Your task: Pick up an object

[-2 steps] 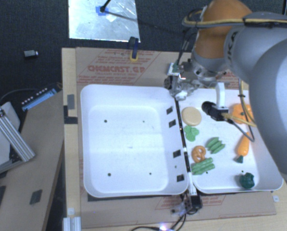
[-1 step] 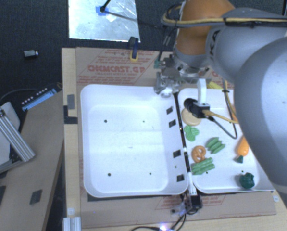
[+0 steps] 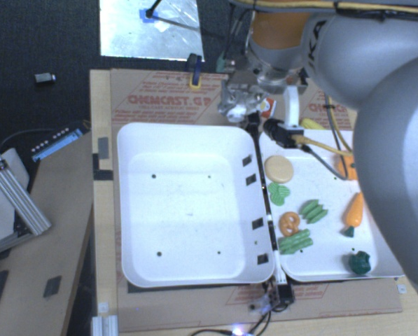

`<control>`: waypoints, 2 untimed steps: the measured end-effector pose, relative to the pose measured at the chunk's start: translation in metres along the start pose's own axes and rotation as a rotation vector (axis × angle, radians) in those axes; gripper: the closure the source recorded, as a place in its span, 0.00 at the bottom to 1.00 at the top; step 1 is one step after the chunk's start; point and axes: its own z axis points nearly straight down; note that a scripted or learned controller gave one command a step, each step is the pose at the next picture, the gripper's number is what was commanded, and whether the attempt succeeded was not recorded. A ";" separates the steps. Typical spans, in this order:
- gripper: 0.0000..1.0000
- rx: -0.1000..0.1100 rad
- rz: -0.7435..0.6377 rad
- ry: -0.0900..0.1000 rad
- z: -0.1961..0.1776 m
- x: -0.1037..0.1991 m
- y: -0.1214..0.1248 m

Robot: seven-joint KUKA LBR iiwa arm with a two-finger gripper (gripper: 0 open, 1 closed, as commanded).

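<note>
Your gripper (image 3: pixel 242 110) sits at the right bin's (image 3: pixel 335 261) far-left corner — can't tell its finger state. Carrot (image 3: pixel 354 212) near right edge — prob. light, stiff, slick plastic; grab mid-body.

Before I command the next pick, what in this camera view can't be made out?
- Gripper: blurred, at the bins' far edge; finger state unreadable.
- Right bin: its right side is covered by the arm.
- Yellow item: partly hidden under cables and the arm.
- Dark green piece: too small to identify.
</note>
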 end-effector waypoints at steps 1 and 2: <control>1.00 0.004 0.000 0.000 -0.026 0.037 -0.001; 1.00 0.008 0.002 -0.002 -0.009 0.085 -0.035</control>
